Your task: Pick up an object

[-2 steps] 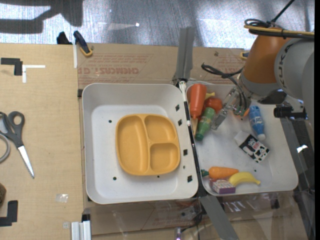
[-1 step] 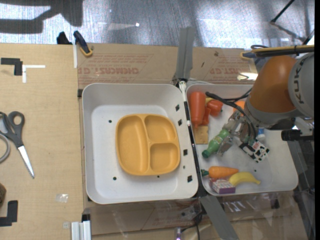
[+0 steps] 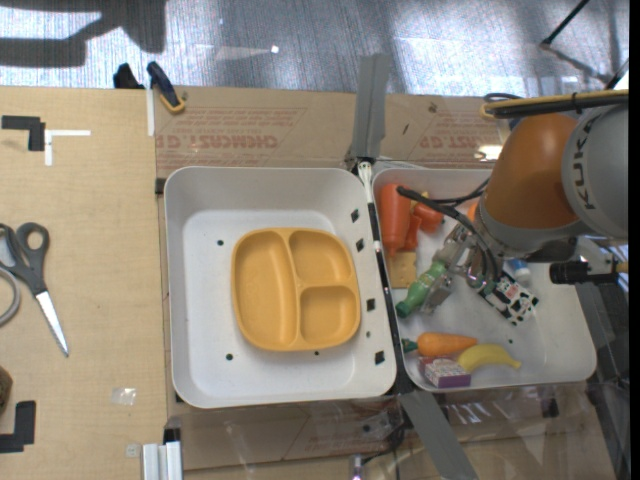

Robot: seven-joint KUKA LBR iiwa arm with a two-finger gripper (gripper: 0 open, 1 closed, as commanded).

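Green bottle (image 3: 421, 291), tilted, beside tool (image 3: 450, 268)

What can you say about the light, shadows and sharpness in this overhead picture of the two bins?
Camera view: the light is soft and even over the yellow divided plate and the left bin, with no strong glare; dark shadows and pale patches mottle the grey floor at the top; the arm's orange band looms large and slightly soft; the scissors look crisp.

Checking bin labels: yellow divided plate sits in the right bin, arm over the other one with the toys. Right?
No. The camera view shows the plate in the left bin; the arm is over the right bin with the toys.
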